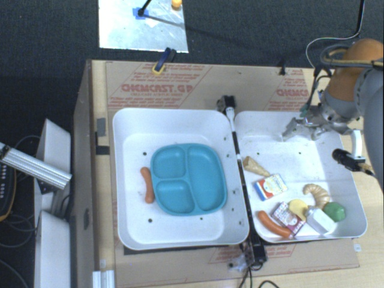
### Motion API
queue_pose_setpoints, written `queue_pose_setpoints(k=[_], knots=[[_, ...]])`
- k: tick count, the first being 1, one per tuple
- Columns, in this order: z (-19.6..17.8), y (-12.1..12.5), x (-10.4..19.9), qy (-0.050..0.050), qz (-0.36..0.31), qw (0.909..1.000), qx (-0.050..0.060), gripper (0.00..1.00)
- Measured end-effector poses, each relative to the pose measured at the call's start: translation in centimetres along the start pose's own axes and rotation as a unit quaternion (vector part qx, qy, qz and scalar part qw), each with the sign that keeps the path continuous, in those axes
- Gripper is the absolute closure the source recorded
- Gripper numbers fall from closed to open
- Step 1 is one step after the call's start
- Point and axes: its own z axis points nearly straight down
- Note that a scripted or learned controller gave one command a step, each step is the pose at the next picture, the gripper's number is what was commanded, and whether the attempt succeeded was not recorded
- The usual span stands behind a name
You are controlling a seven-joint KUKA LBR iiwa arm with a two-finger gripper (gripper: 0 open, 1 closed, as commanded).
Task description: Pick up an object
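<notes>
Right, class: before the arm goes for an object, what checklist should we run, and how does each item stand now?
1. Tool above the right bin: ok, near its far edge.
2. Tool free of any object: cannot tell.
3. Objects available: ok; sausage, croissant and green ball lie in that bin.
4. Targets well separated: not ok, they crowd together.
5. Blue tray out of the way: ok, left bin.

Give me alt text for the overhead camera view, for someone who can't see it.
A grey robot arm reaches in from the right, its claw above the back of the right bin, which holds small toy foods near its front. The left bin holds a blue divided plate with a toy sausage beside it.
</notes>
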Motion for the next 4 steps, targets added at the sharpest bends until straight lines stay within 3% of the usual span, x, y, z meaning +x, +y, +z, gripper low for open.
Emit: queue_pose_setpoints(k=[2,3,4], knots=[[-3.2,-12.8,-0.2,-0.002,0.002,1.0,-0.001,0.0],[0.0,-3.3,3.6,-0.001,0.0,1.0,-0.001,0.0],[-1.3,-12.8,1.6,-0.002,0.002,1.0,-0.001,0.0]])
